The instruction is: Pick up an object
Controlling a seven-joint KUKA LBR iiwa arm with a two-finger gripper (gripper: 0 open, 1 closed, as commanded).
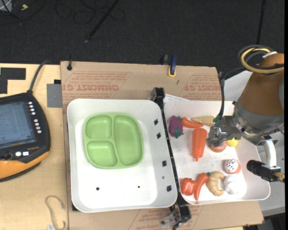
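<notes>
Over the right white bin (259, 195), the grey two-finger gripper (218, 137) hangs just beside an orange plastic carrot (198, 143), its grip state impossible to tell.

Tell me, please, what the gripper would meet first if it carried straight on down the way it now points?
Probably the round red piece lying on the right bin's floor, directly beneath the gripper. The orange carrot lies just to the side. Depth is hard to judge from this slanted view.

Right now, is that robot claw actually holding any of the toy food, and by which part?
Cannot be told. The gripper sits low in the right bin, beside the carrot.
</notes>
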